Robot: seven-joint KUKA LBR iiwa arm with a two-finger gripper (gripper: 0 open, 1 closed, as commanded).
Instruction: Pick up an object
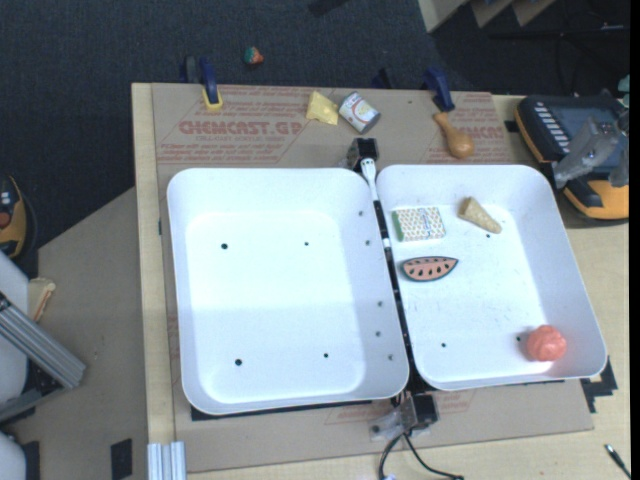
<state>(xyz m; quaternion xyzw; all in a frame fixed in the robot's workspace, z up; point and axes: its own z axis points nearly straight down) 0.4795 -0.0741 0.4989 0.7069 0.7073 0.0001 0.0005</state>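
Right bin (570,258): four objects were noted in it.
- A green-and-white patterned block (418,224) was seen near the far left corner, close to the divide between the bins.
- A watermelon slice (429,268) lay flat just on the near side of the block, also by the left edge.
- A tan wedge (480,215) was seen toward the far edge, beside the block on its right and apart from it.
- A pink-red ball (545,344) was recorded in the near right corner, well apart from the other three.

Left bin (180,268): set edge to edge with the right bin.

Gripper (590,158): grey metal was seen at the bench's right edge, outside the right bin and beyond its far right corner, over a black and yellow device (560,128). How wide it stood could not be told, and nothing was seen held in it. All four objects lay well apart from it. The tan wedge was nearest, and the ball was off toward the near edge.

Brown board (250,126) beyond the bins' far edges: a yellow piece (322,109) and a small white box (359,112) were noted side by side, and a brown pear-shaped object (455,136) near the right bin's far edge.
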